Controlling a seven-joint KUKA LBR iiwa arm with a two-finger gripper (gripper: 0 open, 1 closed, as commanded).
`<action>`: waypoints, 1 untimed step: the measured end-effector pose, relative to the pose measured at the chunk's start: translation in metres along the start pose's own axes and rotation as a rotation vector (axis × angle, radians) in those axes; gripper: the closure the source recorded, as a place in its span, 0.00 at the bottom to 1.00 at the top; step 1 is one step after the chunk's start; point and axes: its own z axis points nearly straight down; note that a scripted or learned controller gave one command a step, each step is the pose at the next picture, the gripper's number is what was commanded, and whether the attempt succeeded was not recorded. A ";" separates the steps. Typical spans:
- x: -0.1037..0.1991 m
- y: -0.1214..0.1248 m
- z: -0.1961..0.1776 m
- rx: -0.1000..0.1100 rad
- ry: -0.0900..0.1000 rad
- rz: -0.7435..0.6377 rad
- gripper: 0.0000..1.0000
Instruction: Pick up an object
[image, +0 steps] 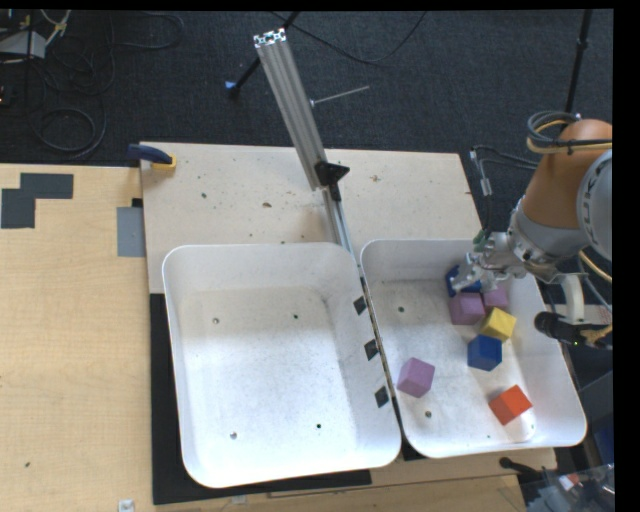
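Two bins: side by side on the bench (250, 195); left bin (190, 300) and right bin (560, 420) meet at a shared edge with black clips.
Camera view, right bin: holds the cubes, all loose on the floor, none stacked.
Cluster: purple cube (466, 307) lies near the far wall, a second purple cube (497, 296) just beside it, yellow cube (499, 323) and blue cube (484, 352) close below; these sit near or touching one another.
Strays: lilac cube (415, 376) lies apart near the divider; red cube (511, 404) lies apart toward the near corner.
Arm: grey with orange band (565, 185), reaches in from the right and hangs over the far part of the right bin.
Gripper (480, 272): low over the cluster, just above the purple cube; whether the fingers are spread or closed cannot be told, and nothing is visibly between them.
Task thing: judged to be the purple cube, since the tool stands over it; it rests on the bin floor.
Step in hand: judged an approach or descent, lift not yet done.
Risk: crowded neighbours may block a finger or be nudged; the strays would offer freer access.
Bench fixtures: slanted metal rail (295, 105) rises from the far side, clear of the arm.
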 end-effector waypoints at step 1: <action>0.008 0.000 -0.047 0.016 0.007 -0.003 1.00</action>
